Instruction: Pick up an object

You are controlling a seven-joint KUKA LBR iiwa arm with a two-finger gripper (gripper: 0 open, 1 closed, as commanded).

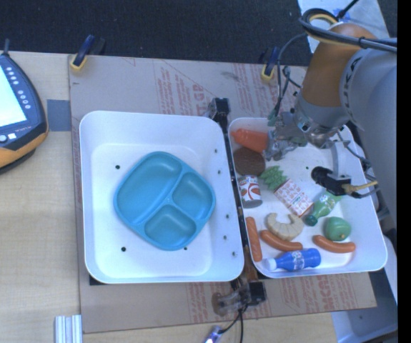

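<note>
While the fingers point(282, 147), grip unclear, hover, the carrot point(250, 139) lies just beside them.

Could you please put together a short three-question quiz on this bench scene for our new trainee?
1. True or false: the blue divided plate lies in the left bin.
2. Which item lies nearest the right bin's front edge? A) blue bottle B) carrot C) brown disc
3. Fill in: the pincer is over the right bin's ____ left corner.

Key: 1 true; 2 A; 3 back.
</note>
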